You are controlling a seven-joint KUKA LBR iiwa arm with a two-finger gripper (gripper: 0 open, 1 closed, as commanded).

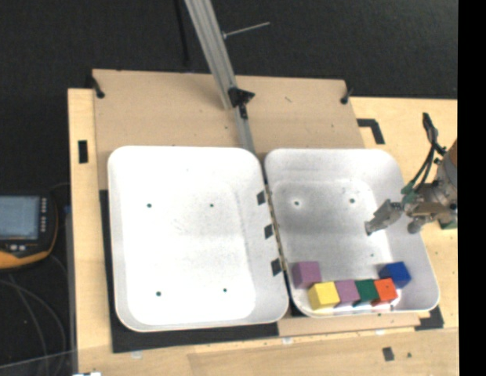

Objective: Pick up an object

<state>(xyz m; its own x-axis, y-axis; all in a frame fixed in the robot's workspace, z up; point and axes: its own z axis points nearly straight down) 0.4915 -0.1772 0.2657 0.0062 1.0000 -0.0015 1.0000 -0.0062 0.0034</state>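
Several small blocks lie along the near edge of the right bin (pixel 321 178): a purple one (pixel 306 272), a yellow one (pixel 324 294), a pale purple one (pixel 347 291), a green one (pixel 366 291), an orange one (pixel 386 290) and a blue one (pixel 395 272). My gripper (pixel 396 221) hangs over the bin's right side, above and just behind the blue block. It is open, with nothing between its fingers (pixel 378 219). The arm comes in from the right edge.
The left bin (pixel 184 233) sits beside the right one, with black clips (pixel 268 231) on the shared rim. A slanted metal rail (pixel 215 53) runs up from the bins' far side. A handheld display (pixel 19 222) lies off the bench at left.
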